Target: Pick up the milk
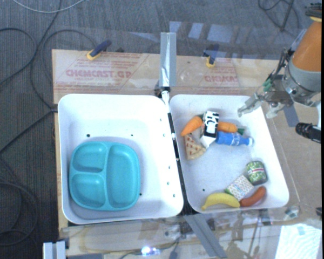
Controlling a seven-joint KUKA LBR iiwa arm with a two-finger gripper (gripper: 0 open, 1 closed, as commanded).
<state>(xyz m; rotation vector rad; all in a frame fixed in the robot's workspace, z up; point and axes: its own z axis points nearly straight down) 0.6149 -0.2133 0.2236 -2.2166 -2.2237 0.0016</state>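
Note:
The milk (209, 124) is a small white carton with black patches. It lies in the upper middle of the right bin (278, 161), wedged between an orange carrot (192, 125) and a blue bottle (233, 140). My gripper (269, 108) hangs over the bin's far right corner, to the right of the milk and well apart from it. It is open, its fingers (248, 106) spread with nothing between them.
The right bin also holds a second carrot (227, 127), a pizza slice (193, 146), a green can (255, 172), a patterned packet (238, 186), a banana (220, 201) and a red sausage (252, 196). A teal divided plate (104, 175) lies in the left bin (113, 112).

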